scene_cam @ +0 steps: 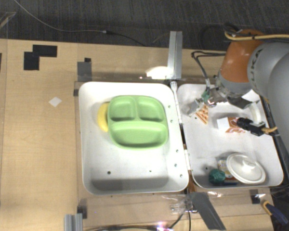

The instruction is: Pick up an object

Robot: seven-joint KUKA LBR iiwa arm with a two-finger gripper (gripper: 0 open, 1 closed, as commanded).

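- Gripper (205, 99) sat low in the right bin (202, 165), at its far left corner; finger state could not be told
- Orange-striped item (202, 114) lay just beside the gripper, on the bin floor
- White lid (245, 168) and dark green object (216, 176) rested at the near edge, well apart from the gripper
- Green divided plate (136, 121) in the left bin (125, 177)
- Judged: nothing lifted; grasp and raise remained
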